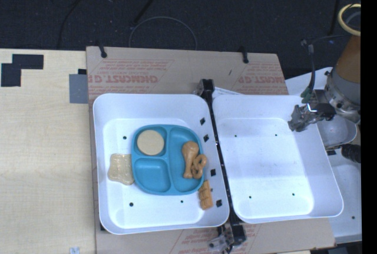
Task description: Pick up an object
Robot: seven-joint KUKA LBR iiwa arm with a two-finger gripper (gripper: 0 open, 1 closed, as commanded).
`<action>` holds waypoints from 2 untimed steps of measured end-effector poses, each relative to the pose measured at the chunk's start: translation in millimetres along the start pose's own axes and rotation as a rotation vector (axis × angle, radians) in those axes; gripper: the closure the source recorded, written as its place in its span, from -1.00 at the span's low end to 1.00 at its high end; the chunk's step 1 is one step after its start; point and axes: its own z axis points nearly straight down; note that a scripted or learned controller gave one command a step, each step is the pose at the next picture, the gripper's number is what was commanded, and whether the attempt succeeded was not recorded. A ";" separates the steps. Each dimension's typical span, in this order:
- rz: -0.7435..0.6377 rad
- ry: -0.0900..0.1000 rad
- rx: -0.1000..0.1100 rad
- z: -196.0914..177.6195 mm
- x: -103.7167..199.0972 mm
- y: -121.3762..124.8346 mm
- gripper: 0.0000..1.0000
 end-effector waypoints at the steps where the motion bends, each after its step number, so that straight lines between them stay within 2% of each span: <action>1: -0.001 0.002 0.005 9.9 48.0 2.4 1.00; 2: -0.001 0.002 0.007 8.3 92.5 -9.4 1.00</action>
